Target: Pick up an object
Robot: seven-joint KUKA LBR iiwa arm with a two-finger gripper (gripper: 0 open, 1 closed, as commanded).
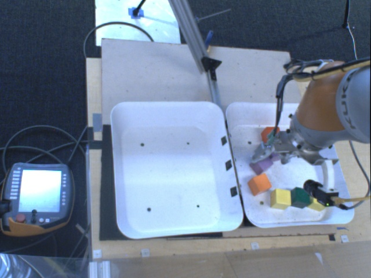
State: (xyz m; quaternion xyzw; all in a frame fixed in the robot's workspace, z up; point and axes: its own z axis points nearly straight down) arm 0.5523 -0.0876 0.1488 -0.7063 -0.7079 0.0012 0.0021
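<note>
The grey arm (pixel 342 106) with its orange band enters from the right edge of the frame and bends down over the right bin (pixel 243 120), which sits in the right half of the picture beside the larger-looking left bin (pixel 168 167) at centre. The gripper (pixel 268 151) is low in the right bin, at its left-centre, directly over a purple block (pixel 262 165); whether it is open or closed on anything cannot be told, since the metal parts blur together there. Just above the gripper an orange block (pixel 269 134) peeks out, partly hidden by the arm. Below the purple block lies another orange block (pixel 259 183), apart from it. Toward the lower right of the same bin a yellow block (pixel 280 198) sits touching a dark green block (pixel 300 197), with a further yellow piece (pixel 316 205) just beside that, near a black part of the arm. Both bins rest on the pale tabletop (pixel 156 68). At the lower left of the frame a control pendant (pixel 36 198) with a lit screen lies on the dark floor.
</note>
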